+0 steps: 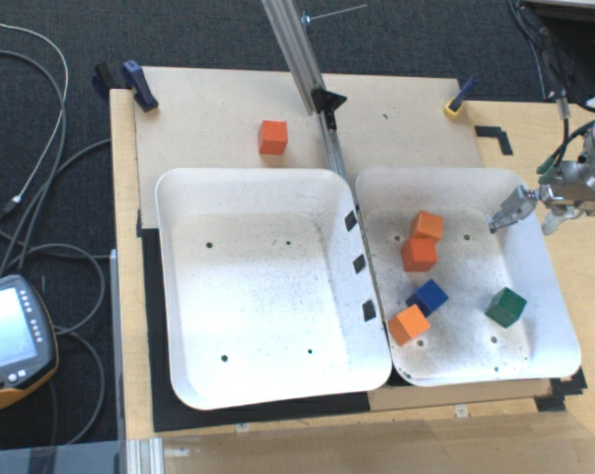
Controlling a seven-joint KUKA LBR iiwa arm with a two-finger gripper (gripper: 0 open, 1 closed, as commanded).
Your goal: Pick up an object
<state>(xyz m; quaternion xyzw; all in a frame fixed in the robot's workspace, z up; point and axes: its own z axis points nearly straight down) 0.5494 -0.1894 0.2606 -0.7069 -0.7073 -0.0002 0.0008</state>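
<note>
Blocks (five, the green block nearest) are seen left of and below the gripper, whose fingers are spread, nothing pinched.

Pale wooden table standing on dark carpeted floor, with loose cables trailing at left and a handheld control pendant at lower left

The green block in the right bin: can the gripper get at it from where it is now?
Probably yes. The green block lies apart from the other blocks, and the gripper hangs over the same bin's right side, with nothing between them.
</note>
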